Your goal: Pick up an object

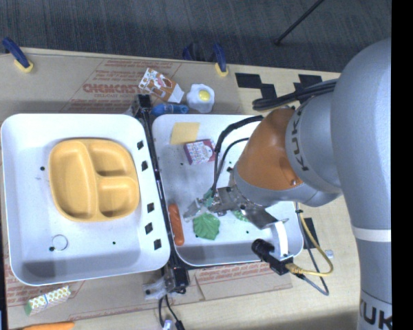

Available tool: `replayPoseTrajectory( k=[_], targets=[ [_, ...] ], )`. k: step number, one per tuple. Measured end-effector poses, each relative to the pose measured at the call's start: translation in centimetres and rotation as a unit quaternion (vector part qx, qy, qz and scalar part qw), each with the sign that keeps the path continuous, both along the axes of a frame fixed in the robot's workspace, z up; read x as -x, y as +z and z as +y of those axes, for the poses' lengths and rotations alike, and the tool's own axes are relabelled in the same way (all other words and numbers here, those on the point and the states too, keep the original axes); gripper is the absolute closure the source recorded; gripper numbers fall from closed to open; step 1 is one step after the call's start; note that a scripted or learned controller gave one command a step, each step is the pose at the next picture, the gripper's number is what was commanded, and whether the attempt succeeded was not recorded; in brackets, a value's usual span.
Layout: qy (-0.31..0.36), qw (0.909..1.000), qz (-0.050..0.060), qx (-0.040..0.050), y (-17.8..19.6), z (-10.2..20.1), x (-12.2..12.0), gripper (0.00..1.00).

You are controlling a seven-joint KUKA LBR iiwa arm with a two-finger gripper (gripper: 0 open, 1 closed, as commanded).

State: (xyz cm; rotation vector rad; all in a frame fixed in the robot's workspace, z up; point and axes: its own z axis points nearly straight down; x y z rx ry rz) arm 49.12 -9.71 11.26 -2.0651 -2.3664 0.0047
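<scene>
In the right bin [166, 135] lie a yellow cheese slice [185, 133], a small purple carton [199, 151], a green leafy toy [206, 226] and an orange carrot-like stick [176, 225] along the left wall. My gripper [211, 205] hangs low over the bin's middle, just above the green leafy toy, with the grey arm and orange band [267, 158] reaching in from the right. The wrist hides much of the fingers and whatever sits beneath them.
The left bin [17, 184] holds a yellow divided tray [93, 178]. Behind the bins sit a small snack box [155, 83], a blue item [168, 108] and a white-and-yellow egg toy [201, 97]. Cables [310, 260] trail at the right bin's front right corner.
</scene>
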Motion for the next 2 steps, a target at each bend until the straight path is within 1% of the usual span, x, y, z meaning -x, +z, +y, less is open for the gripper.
replayPoseTrajectory(
  k=[1, 2],
  targets=[
    [-0.108, 0.9942, 0.001, -0.0019, -2.1, 0.1, 1.1, 0.00],
    [-0.105, 0.9944, 0.001, -0.0027, -1.0, 0.1, 1.0, 1.00]
  ],
)
